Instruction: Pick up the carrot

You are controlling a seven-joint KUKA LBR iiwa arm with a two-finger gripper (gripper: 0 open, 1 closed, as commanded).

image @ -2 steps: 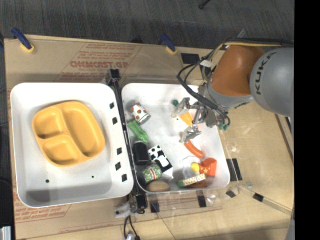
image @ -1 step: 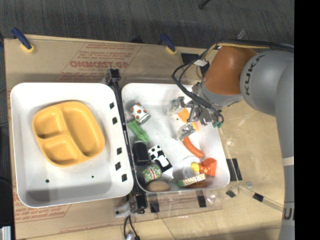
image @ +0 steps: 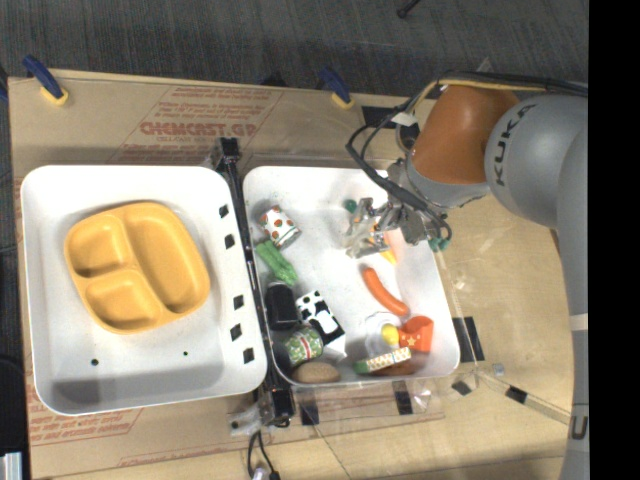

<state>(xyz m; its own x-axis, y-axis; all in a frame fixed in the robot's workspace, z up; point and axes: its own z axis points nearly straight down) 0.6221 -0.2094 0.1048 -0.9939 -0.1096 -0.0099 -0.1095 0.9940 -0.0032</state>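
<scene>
Left bin (image: pixel 40 268): we note a yellow divided tray (image: pixel 137 264) lying slightly left of centre, three compartments, nothing in them.

Right bin (image: pixel 300 183): along its left side we log a small red-and-white can (image: pixel 279 227), tilted; a green vegetable piece (image: pixel 276 264) just below it; a black block (image: pixel 281 306); a black-and-white cow-patterned toy (image: pixel 322 315) touching the block. Near the bottom edge sit a green-labelled can (image: pixel 304 347) and a brown potato-like item (image: pixel 318 371).

The carrot (image: pixel 385 292) lies flat on the bin floor in the right half, orange, slanting from upper left to lower right, apart from the gripper. Below it we see a red cup (image: pixel 417 334) among mixed small items in the lower right corner.

The gripper (image: pixel 378 230) hangs above the carrot's upper end, near the bin's upper right. We cannot tell from this angle how wide it stands; we see nothing between its tips.
</scene>
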